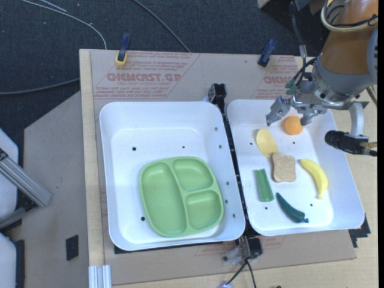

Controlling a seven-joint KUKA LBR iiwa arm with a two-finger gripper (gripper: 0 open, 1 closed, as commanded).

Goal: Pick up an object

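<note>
- Orange ball [292, 126] lies at the far end of the right bin [345, 212], just beyond the yellow piece [266, 141] and bread slice [284, 167]
- Tool [293, 114] is seen spread wide, poised over the ball; nothing gripped
- Step judged: approach; descent and closure are called for next

Colours across the two bins and the arm

We see a white left bin [114, 161] bearing a light green divided plate [180, 195], and a white right bin [342, 212] with an orange ball [293, 126], a pale yellow piece [266, 141], a tan slice of bread [284, 168], a yellow banana [316, 176], a green stick [263, 185] and a dark green pepper-like piece [291, 209]. The brown cardboard surface [174, 77] carries red lettering. We note the arm [351, 35] in grey with an orange band, and blue clamps [267, 51] on the board's far edge.
</note>
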